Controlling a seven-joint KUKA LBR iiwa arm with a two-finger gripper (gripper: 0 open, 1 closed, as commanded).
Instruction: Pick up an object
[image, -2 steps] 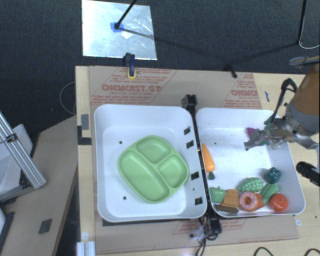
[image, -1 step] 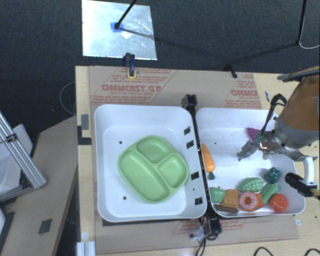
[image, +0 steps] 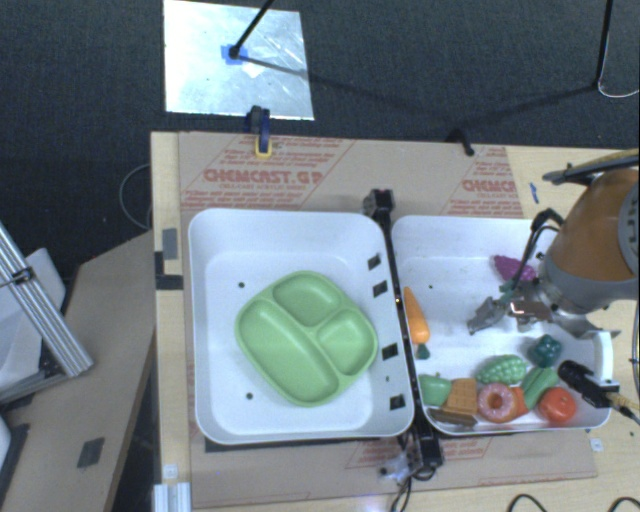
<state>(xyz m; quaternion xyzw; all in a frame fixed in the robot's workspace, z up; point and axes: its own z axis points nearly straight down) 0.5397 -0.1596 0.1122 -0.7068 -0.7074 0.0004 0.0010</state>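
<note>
Bench with two white bins side by side. Left bin (image: 215, 300) holds a green divided plate (image: 305, 337), lying flat near the centre, three compartments.

Right bin (image: 450, 240) holds the toy food, mostly crowded along the near edge: carrot (image: 416, 317) against the left wall, lying lengthwise; below it a green piece (image: 435, 388); then a brown block (image: 462, 398), pink donut (image: 496, 402), a knobbly green item (image: 503, 369), a green pepper-like piece (image: 537, 381) and a tomato (image: 558, 404). A dark teal piece (image: 546, 350) sits just above that row. A purple item (image: 514, 267) lies apart near the far right, partly hidden by the arm.

Arm (image: 598, 235) enters from the right, low over the right bin. Gripper (image: 489, 316) is over bare bin floor between carrot and the food row, touching neither. Fingers appear spread apart with nothing between them, though the view is small and somewhat blurred here.
</note>
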